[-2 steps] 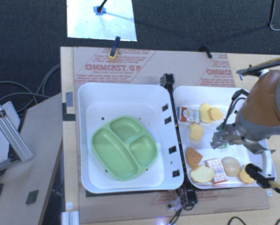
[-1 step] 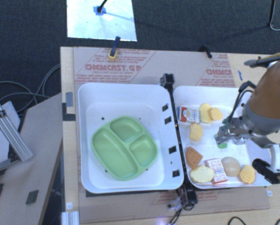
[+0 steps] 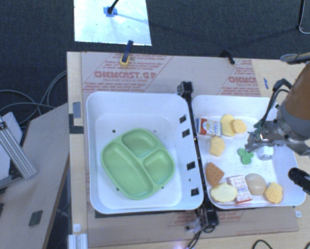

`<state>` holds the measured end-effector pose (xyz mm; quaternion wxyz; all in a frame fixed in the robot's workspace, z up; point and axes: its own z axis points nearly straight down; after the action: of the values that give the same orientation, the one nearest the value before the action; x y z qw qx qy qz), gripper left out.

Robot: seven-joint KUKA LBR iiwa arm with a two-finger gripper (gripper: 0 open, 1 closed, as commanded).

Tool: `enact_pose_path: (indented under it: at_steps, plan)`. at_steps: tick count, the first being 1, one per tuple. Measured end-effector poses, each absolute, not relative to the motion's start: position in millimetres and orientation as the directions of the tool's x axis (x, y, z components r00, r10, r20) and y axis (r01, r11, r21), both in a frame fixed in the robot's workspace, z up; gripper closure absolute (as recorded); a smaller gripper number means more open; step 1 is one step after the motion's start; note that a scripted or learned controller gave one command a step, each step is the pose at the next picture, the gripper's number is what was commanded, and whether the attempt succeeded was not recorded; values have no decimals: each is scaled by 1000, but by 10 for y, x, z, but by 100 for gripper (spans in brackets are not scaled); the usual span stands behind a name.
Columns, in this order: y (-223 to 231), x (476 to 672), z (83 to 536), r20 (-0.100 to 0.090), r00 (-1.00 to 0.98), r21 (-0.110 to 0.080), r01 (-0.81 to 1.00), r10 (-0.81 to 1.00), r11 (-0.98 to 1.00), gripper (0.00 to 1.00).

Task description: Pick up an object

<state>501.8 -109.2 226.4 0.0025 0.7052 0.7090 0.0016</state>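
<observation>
The green divided tray (image 3: 137, 162) is smooth, matt plastic. Both white bins (image 3: 100, 118) appear semi-gloss plastic. The bench sheet (image 3: 160, 71) is printed protective paper.

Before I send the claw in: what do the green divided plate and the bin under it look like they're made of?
The green divided plate looks like moulded plastic with a matte to satin finish: one even pale green, rounded compartment ridges, only soft highlights. The left bin looks like thin formed white plastic, smooth and slightly glossy, with rounded corners and a rolled rim. Neither can be confirmed from one overhead view.
</observation>
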Motion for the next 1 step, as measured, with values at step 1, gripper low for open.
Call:
enact_pose_path:
  at_steps: [1]
  plan:
    - [-724, 5381, 2153, 0, -9, 3, 1000, 1000, 9, 100]
